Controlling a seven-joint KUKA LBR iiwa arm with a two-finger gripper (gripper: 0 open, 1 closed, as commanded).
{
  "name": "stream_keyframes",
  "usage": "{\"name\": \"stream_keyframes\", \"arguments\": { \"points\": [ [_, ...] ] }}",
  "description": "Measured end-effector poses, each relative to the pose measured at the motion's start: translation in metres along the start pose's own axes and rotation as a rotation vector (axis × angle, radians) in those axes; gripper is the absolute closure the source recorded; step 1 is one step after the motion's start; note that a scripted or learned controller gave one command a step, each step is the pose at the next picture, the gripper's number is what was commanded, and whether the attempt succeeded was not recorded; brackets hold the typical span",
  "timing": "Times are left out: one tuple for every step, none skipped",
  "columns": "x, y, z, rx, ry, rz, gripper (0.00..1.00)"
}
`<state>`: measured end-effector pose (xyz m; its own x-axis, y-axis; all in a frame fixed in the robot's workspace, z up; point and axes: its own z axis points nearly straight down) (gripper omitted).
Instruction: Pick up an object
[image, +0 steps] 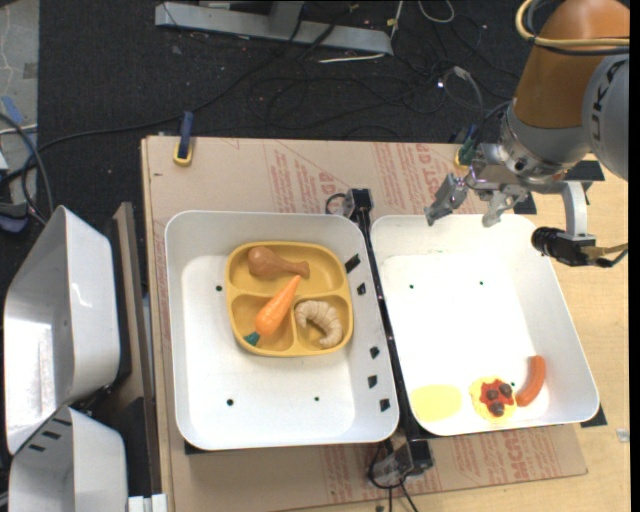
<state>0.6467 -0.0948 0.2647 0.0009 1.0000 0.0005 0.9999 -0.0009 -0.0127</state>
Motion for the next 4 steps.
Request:
{"name": "stream_keyframes", "arguments": {
  "points": [
    [0.0,0.002,-0.008,-0.013,-0.001,-0.002,0.0],
    [0.006,0.011,0.048,-0.009,-0.001,-0.005,0.0],
    [0.001,0.005,0.095,-0.008,-0.001,0.001,0.0],
    [-0.001,0.002,0.139,-0.009,-0.001,0.001,0.0]
  ]
}}
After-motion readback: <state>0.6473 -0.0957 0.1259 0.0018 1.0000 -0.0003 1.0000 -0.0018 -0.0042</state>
